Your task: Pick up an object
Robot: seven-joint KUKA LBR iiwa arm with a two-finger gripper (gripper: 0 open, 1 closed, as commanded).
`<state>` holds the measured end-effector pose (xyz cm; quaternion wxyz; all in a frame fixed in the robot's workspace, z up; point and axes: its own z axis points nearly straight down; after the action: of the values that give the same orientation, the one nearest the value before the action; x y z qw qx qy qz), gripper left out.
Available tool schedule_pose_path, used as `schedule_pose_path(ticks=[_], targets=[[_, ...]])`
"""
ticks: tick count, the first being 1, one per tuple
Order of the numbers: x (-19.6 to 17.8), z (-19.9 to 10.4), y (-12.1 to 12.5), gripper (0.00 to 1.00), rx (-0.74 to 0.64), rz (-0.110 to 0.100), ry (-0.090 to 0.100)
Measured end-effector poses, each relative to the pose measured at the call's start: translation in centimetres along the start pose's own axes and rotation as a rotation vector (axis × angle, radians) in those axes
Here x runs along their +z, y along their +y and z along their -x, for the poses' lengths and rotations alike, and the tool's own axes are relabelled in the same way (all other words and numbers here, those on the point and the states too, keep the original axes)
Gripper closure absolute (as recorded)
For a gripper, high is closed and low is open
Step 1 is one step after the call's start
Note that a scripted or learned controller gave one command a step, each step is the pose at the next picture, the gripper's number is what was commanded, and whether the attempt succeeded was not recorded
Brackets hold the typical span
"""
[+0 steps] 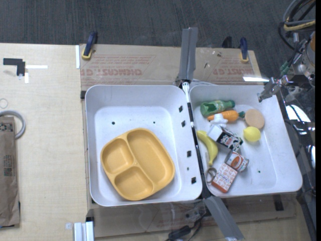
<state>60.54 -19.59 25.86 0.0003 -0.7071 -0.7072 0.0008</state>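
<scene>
Right bin (281,177): banana (209,146), lemon (252,134), green bottle (217,107); yellow tray (137,163) left bin (95,134). Gripper (271,88) at edge, can't tell grip state.

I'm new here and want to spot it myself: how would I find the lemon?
Look in the right bin, the one crowded with small items. Near its middle right lies the lemon, just below a tan disc. It is the only small round bright-yellow thing; the banana is yellow too, but long and curved.
</scene>
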Motion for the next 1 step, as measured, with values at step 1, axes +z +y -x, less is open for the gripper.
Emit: schedule_pose_path(ticks=[1], targets=[[9.72, -7.82, 1.81, 0.00, -0.030, 0.000, -0.001]])
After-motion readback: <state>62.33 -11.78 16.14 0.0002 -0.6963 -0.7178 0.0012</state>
